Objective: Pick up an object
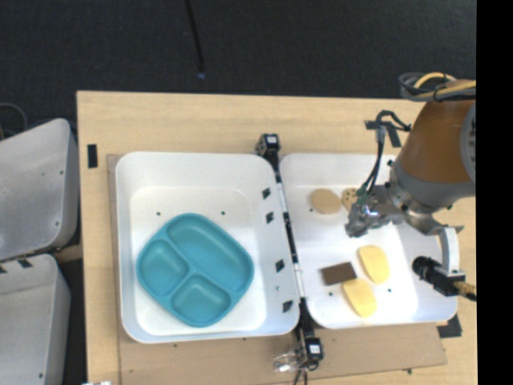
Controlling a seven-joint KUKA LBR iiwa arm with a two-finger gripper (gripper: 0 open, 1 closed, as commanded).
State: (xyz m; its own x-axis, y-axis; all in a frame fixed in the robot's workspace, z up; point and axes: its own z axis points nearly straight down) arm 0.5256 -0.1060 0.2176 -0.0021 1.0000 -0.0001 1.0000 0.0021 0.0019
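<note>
**Pincer poised low over the right bin, nothing seen in its grip**

Pincer (pixel 358 221) sits low in the right bin (pixel 401 315), at the end of the grey arm (pixel 433 155) that reaches in from the right with its orange band above the wrist. Whether it is apart or together I cannot tell; the tip is small and dark against the white floor, and no object shows inside it.

Candidates for the pick all lie in this bin. A tan round piece (pixel 325 201) lies just left of the pincer, toward the far side, with a small speckled bit (pixel 349 196) beside it. Nearer the front lie an upper yellow piece (pixel 373 264), a lower yellow piece (pixel 360 298) and a dark brown block (pixel 337 274) just left of them. The left bin (pixel 128 215) holds a blue divided tray (pixel 195 269), well apart from the arm.

Judging from this, the task is at the approach stage: the tip is down among the objects but has secured none. The nearest targets look to be the tan round piece and the speckled bit. The next move calls for centring over one of them, closing firmly, then lifting straight up to check that it comes along.
</note>
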